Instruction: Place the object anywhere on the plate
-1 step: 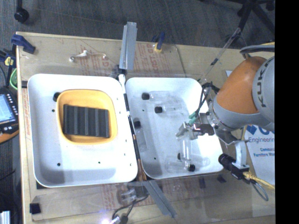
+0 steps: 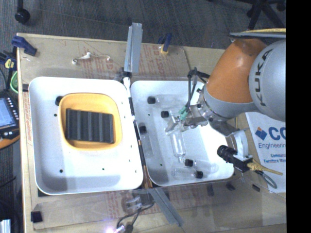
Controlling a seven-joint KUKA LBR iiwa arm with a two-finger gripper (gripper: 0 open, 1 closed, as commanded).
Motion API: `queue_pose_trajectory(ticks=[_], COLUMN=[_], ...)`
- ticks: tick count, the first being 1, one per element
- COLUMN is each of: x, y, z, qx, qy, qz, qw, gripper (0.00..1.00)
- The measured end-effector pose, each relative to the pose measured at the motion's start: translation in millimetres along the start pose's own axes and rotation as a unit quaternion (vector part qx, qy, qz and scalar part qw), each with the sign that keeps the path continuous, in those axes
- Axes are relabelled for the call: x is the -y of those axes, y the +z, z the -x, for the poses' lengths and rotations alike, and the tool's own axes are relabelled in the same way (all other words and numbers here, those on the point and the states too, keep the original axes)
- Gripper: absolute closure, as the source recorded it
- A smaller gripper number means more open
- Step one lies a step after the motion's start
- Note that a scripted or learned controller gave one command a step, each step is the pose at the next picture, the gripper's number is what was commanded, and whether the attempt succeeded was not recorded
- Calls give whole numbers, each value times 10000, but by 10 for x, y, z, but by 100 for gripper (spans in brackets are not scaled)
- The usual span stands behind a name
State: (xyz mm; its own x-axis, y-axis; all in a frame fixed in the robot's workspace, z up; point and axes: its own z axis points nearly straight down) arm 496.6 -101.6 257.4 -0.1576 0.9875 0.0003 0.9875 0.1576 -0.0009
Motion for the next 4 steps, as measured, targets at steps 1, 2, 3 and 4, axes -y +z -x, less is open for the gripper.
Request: queue_pose_trajectory(ticks=[1,2,3,4], x=[-507,-1482,-1068,-1069], y=[130,671,665,665], z=[-347,-570,-807,-807], qx=[-2,-3,-6,-4], qy=[-323,-1284,-2011,-2011], qz=[-10,-10,-20,-19], qw=[9995,9917,9796,9796], gripper=[100,100,100,0])
